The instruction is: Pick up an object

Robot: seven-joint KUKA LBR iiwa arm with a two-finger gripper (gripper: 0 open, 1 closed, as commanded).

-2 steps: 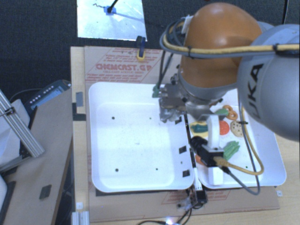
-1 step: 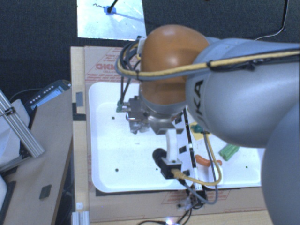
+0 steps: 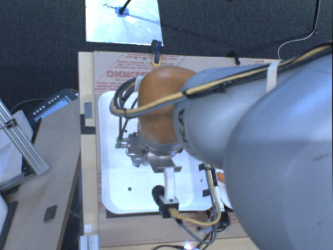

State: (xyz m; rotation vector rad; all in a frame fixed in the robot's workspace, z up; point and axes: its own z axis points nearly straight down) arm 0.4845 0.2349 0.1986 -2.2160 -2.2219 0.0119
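I am hanging my pincer over the left bin (grip state I cannot tell); descending blind risks closing on nothing.

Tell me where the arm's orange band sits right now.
In the camera view the orange band sits at centre, above the far part of the left white bin, with yellow and black cables running across it and the grey arm to its right.

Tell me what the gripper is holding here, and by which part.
Cannot be told: the arm's orange band and wrist cover the gripper over the left white bin.
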